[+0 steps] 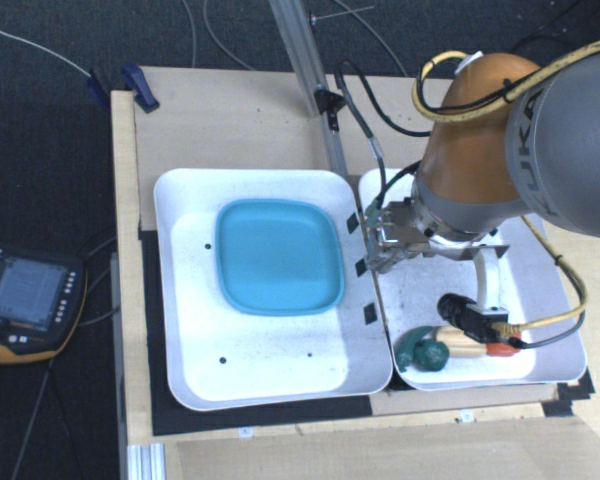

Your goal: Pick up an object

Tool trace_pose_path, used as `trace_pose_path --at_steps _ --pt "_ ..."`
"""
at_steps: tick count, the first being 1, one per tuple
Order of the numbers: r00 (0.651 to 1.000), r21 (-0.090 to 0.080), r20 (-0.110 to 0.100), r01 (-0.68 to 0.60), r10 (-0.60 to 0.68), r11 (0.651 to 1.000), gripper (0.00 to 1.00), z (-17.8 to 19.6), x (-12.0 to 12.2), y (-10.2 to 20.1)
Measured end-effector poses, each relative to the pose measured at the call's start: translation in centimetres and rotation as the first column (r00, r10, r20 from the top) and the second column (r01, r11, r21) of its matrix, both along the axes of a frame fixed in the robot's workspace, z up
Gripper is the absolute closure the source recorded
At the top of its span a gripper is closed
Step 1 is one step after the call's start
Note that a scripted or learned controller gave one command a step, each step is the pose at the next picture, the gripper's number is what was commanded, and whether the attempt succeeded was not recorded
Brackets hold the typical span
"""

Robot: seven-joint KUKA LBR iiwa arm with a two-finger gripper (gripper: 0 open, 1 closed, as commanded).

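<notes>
Bins of shallow white plastic are seen side by side on a pale wooden bench [230, 118], the left bin [185, 288] being separated from the right bin [408, 293] by a narrow gap marked with small black tabs. A square turquoise plastic plate with rounded corners [278, 256] is laid flat in the middle of the left bin, apart from its walls. A dark green round-headed object with a pale wooden handle [425, 352] is found in the right bin, lying along the front wall near the front left corner, its head turned toward the left bin. The grey arm with its orange band [480, 138] is held over the right bin, and the metal gripper [388, 236] is placed at that bin's left edge, well apart from the green object. Whether the claw is spread or pressed together cannot be told, and nothing is seen pinched in it. A grey handheld control pendant [25, 303] is left on the dark floor beside the bench.
</notes>
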State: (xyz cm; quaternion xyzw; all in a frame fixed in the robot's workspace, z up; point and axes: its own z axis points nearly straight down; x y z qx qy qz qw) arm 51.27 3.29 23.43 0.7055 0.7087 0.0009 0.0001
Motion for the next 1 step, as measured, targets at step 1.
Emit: trace_pose_path --at_steps 1 --pt "1.0 0.0 -0.002 0.0 0.0 1.0 1.0 -0.69 0.34 4.55"
